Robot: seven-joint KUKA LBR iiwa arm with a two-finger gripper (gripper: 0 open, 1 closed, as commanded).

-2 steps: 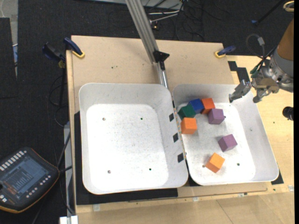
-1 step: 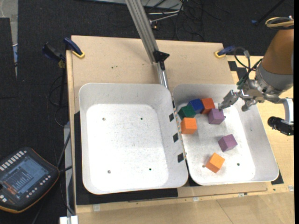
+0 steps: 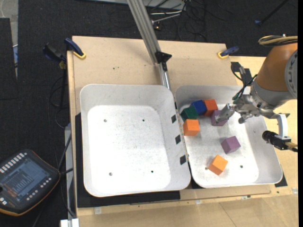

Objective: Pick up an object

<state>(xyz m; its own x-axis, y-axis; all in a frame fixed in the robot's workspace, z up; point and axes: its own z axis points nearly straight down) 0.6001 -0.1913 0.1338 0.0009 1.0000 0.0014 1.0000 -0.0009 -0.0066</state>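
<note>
Orange cube (image 3: 218, 164) lies below the arm's (image 3: 277, 74) claw (image 3: 229, 112) at a purple block (image 3: 218, 118).

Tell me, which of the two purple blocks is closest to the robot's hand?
The upper purple block, right at the hand in the right bin. The other purple block lies lower, apart from the hand, above an orange block.

Matt wooden bench (image 3: 123, 65) bears speckled, seemingly plastic white bins (image 3: 90, 103).
</note>
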